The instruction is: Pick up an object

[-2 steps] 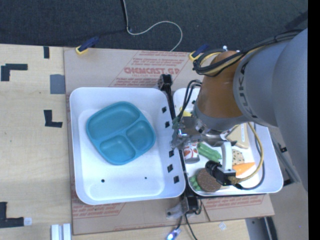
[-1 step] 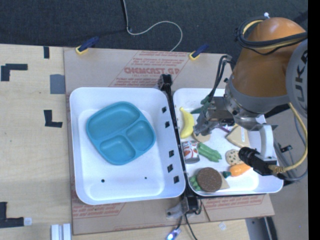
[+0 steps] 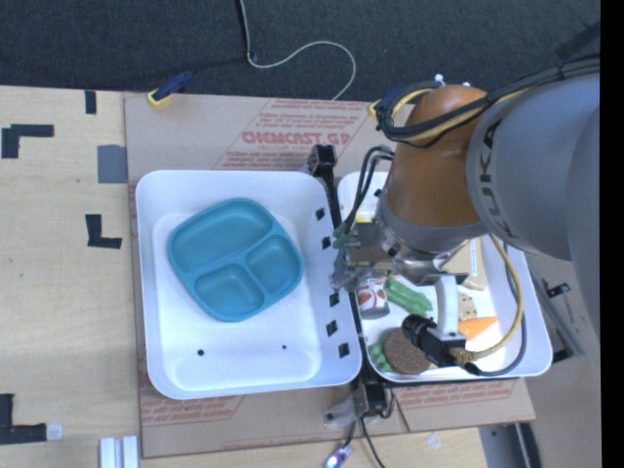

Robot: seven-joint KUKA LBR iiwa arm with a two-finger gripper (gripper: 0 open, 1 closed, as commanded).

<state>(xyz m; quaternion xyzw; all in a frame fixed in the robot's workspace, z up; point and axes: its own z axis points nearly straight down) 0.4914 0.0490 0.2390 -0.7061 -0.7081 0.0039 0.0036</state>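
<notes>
Reach phase, as you can judge: claw [image 3: 353,273] hangs low over the right bin [image 3: 531,351], grip state hidden behind the wrist. Small can [image 3: 373,297] lies just beneath; you'd next need a confirmed closure on it.

Red print ran across the cardboard sheet [image 3: 292,135] under the bins, upside down from the camera's side; its big line seemed to spell "CHEMCAST GP", though the letters were soft, and the smaller red lines around it were too blurred to read. On the grey arm [image 3: 531,178], near the orange band, pale letters stood sideways and looked like part of "KUKA". More faint red print on the cardboard's lower edge could not be read.
</notes>
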